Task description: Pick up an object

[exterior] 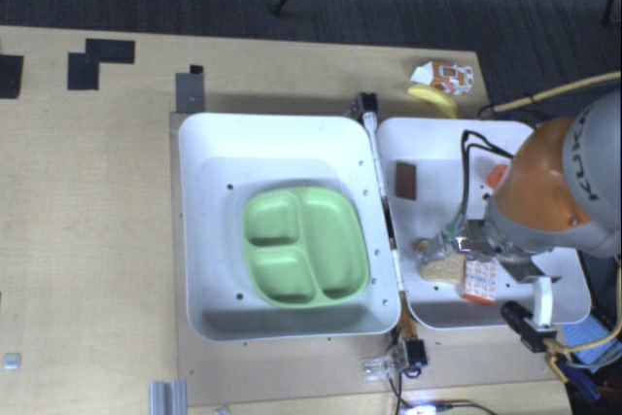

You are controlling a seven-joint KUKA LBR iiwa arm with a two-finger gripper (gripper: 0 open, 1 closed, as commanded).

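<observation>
The end effector (465, 246) hung low over the snack packet (478, 279) in the right bin (428, 151); its grip state couldn't be told. Centring squarely over one item before closing would serve best.

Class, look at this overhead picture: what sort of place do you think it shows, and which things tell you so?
Probably a robotics lab or test bench. A grey and orange robot arm reaches over two white bins set side by side on a wooden bench, and loose cables run near the bins.
</observation>
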